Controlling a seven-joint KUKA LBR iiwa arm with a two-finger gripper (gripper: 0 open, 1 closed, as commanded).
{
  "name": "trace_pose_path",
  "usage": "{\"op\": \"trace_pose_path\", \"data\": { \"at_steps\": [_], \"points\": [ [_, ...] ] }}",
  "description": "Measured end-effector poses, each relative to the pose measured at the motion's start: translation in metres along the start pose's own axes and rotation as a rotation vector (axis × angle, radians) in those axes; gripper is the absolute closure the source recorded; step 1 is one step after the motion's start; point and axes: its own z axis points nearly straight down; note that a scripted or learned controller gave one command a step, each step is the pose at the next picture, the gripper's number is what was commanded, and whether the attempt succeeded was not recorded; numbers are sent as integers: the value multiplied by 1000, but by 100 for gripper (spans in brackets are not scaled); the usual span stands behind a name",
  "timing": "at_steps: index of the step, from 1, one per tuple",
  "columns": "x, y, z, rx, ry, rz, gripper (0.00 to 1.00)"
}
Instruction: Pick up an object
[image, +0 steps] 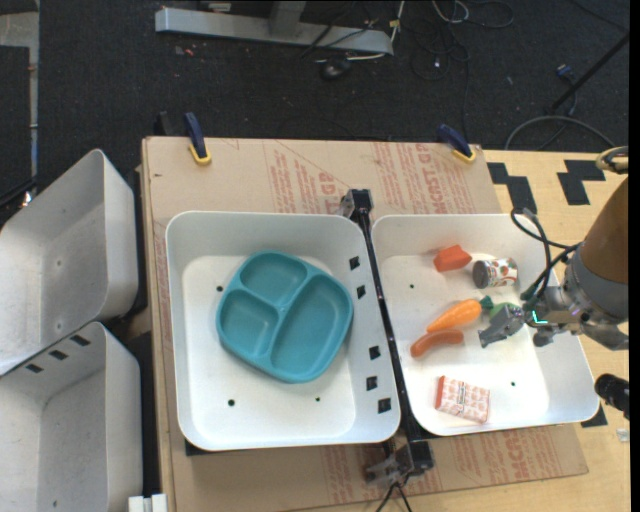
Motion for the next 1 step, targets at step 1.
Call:
{"op": "trace_pose_path", "data": {
  "at_steps": [1],
  "points": [
    [0,0,0,-1,0,0,0]
  ]
}}
